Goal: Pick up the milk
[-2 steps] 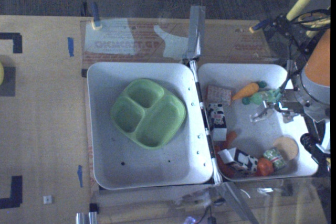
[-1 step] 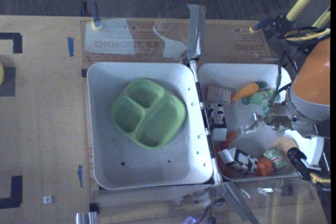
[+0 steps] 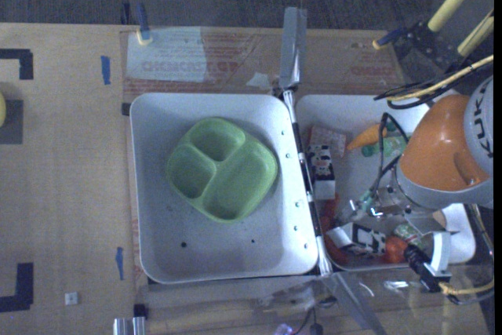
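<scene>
here the milk (image 3: 322, 166) lies left of the end effector (image 3: 375, 209), whose state i cannot tell.

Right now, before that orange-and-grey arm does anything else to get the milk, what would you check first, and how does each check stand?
1. Milk found: ok, though hedged. A small carton with black-and-white markings lies by the divider in the right bin.
2. Arm over the correct bin: ok. The arm hangs above the right bin.
3. Claw lined up on the carton: not ok. The claw sits lower right of it, over other clutter.
4. Claw open or shut: cannot tell; wires and the wrist hide it.
5. Room around the carton: not ok. A carrot-like toy and other items crowd near.
6. Left bin: ok. The green tray lies apart from the work.
</scene>
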Robot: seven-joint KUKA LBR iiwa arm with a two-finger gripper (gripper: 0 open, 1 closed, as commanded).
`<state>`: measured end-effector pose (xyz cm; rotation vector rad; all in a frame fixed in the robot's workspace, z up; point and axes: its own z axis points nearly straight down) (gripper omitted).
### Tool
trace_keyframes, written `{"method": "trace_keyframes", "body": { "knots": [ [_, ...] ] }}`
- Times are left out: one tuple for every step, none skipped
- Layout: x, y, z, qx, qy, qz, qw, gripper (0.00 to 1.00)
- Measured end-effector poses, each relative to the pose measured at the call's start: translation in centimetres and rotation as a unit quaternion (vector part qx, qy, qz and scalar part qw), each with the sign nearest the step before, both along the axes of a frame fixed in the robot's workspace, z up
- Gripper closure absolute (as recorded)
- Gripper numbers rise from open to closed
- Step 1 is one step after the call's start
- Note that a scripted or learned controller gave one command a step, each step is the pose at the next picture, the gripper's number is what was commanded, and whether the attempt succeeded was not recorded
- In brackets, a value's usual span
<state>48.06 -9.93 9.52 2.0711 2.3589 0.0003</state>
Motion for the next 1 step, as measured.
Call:
{"method": "trace_keyframes", "body": {
  "knots": [
    [0.04,0.01,0.67,0.0006,0.002,0.000,1.0000,1.00]
  ]
}}
